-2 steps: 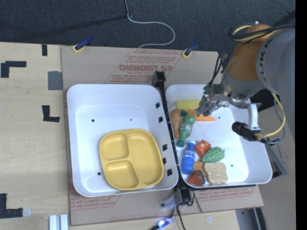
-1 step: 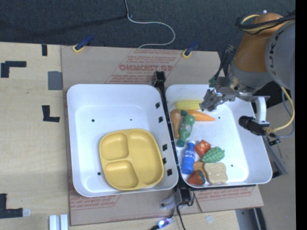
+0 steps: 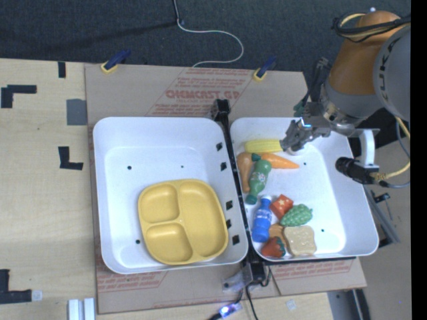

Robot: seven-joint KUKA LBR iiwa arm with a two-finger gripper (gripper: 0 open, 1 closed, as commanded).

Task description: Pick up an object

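Grey KUKA arm with orange band (image 3: 360, 52) reaches in from the right; its dark two-finger gripper (image 3: 294, 141) hangs over the upper part of the right white bin (image 3: 347, 205). Whether the fingers are open or shut cannot be told from this angle, and nothing is seen between them.

Nearest items: the yellow plastic corn cob (image 3: 262, 145), long axis roughly left-right, lying just left of the gripper near the bin's back wall. The orange toy carrot (image 3: 280, 161) lies just below it, long axis left-right, tip pointing right, right under the gripper.

The green toy bottle (image 3: 257, 177) runs down-left along the bin's left wall, beside a small orange piece (image 3: 245, 168). The blue plastic bottle (image 3: 262, 220) stands on a near-vertical axis in the picture, cap upward. Red toy pepper (image 3: 281, 205), green bumpy vegetable (image 3: 296, 215), tan bread slice (image 3: 299, 240) and a red piece (image 3: 273, 247) cluster at the bin's lower left.

The toys crowd the right bin's left half; its right half is bare floor. The left white bin (image 3: 120, 152) holds a yellow three-compartment plate (image 3: 181, 220) toward its lower right.
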